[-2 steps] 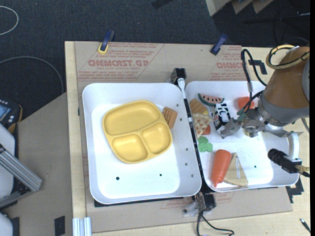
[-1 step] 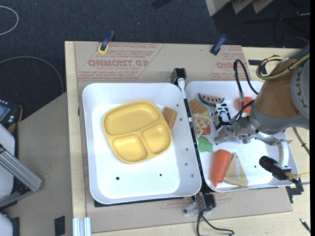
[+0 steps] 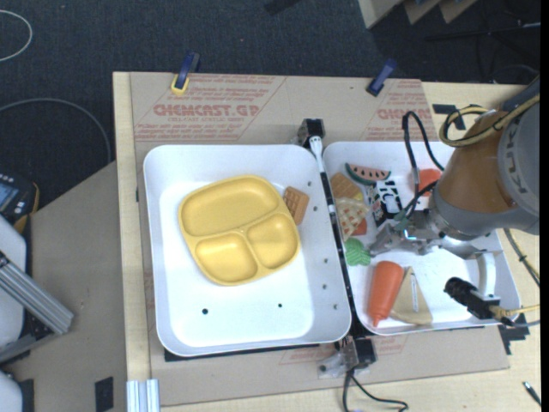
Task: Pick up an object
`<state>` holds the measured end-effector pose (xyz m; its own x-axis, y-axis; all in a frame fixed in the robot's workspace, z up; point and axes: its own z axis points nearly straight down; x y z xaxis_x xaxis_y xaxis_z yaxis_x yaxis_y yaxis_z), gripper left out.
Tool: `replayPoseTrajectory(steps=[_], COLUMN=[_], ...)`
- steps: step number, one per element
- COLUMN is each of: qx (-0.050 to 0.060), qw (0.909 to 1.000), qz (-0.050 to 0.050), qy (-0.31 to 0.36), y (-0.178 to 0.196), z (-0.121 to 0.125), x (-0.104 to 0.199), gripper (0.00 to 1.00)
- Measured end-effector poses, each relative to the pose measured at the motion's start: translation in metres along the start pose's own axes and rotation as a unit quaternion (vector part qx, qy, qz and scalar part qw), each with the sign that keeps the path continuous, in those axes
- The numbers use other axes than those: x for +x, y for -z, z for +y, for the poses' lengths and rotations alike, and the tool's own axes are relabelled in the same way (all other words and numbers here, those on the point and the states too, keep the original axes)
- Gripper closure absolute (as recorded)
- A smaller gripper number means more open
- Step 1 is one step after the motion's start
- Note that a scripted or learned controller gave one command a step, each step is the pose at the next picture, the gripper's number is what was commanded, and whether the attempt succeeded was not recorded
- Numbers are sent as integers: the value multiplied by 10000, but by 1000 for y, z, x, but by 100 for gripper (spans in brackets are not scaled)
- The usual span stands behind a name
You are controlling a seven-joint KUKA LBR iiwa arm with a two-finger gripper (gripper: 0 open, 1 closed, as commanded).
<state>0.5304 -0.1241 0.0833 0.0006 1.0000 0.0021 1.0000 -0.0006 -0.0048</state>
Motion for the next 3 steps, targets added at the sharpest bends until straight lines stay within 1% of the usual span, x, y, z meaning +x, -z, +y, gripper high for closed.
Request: replayPoseTrajectory(steps=[1, 2, 3], qx=[-24, -53, -57], qw=[10000, 10000, 10000], qz=[-7, -18, -22], qy=[-3, 10, 3], y=[12, 56, 107], z=[1, 5, -2], x=[0, 4, -1], gripper=[100, 100, 100])
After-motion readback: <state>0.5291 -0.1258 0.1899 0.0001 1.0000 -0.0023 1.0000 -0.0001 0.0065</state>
